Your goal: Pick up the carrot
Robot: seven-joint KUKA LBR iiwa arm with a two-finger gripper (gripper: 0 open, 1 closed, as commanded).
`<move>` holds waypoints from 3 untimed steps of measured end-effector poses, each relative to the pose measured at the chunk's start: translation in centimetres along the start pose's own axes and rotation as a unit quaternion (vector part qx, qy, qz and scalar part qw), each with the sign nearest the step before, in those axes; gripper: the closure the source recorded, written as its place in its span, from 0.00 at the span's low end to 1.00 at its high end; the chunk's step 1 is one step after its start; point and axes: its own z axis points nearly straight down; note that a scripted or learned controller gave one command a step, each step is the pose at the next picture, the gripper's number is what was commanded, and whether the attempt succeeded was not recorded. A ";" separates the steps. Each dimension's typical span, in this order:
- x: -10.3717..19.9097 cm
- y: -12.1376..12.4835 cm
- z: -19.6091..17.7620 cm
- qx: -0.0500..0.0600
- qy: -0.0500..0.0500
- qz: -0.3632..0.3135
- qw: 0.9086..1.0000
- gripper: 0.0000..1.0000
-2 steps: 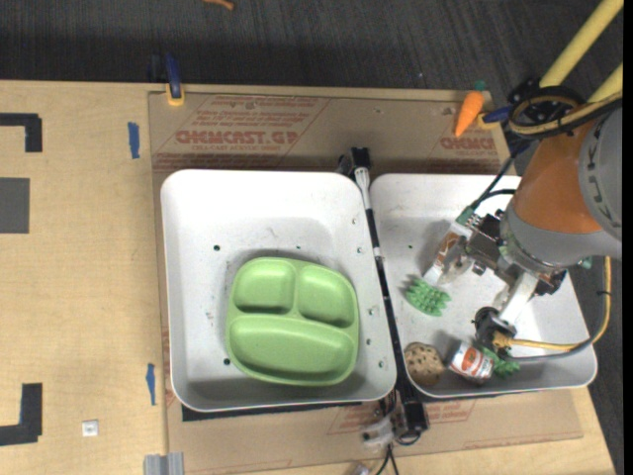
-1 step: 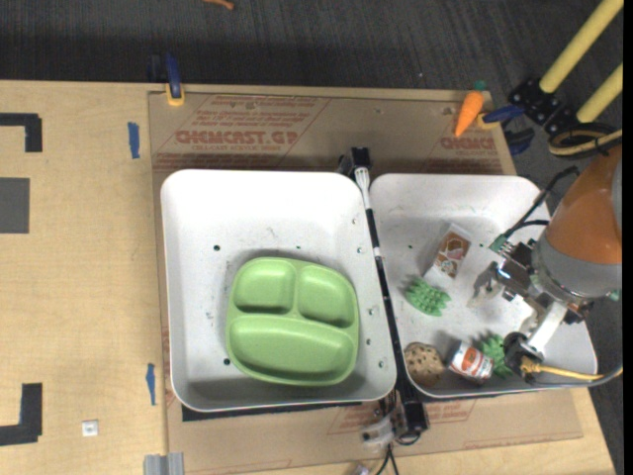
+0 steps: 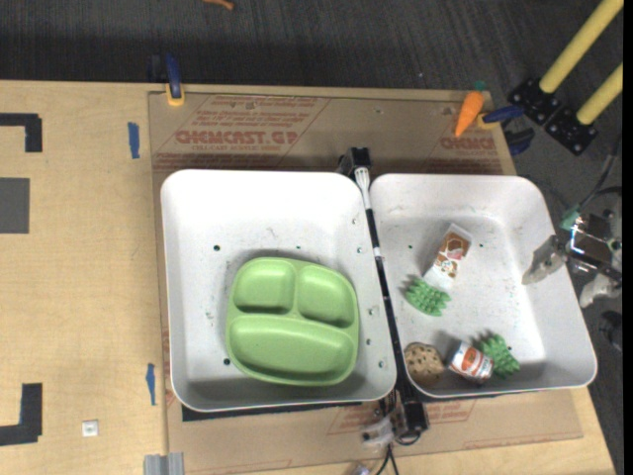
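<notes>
Carrot (image 3: 468, 113) on bench behind right bin (image 3: 554, 295): prob light, rigid toy; grab mid-body. Gripper (image 3: 546, 262) fingers apart, empty.

We note the two bins (image 3: 267, 191) are smooth white plastic with a soft sheen. The green divided plate (image 3: 294, 320), well away from the fingers (image 3: 543, 262), looks like matt moulded plastic. The surface (image 3: 79, 295) appears to be pale wood board, matt, with cardboard (image 3: 237, 127) under the bins. The carrot (image 3: 468, 113) looks like smooth plastic. The fingers appear to be dull grey metal.
</notes>
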 end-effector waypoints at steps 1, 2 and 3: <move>-3.2 1.5 6.3 0.002 0.000 0.074 0.997 0.00; -3.2 1.6 6.3 0.002 0.000 0.074 0.997 0.00; -3.2 1.6 6.3 0.002 0.000 0.074 0.997 0.00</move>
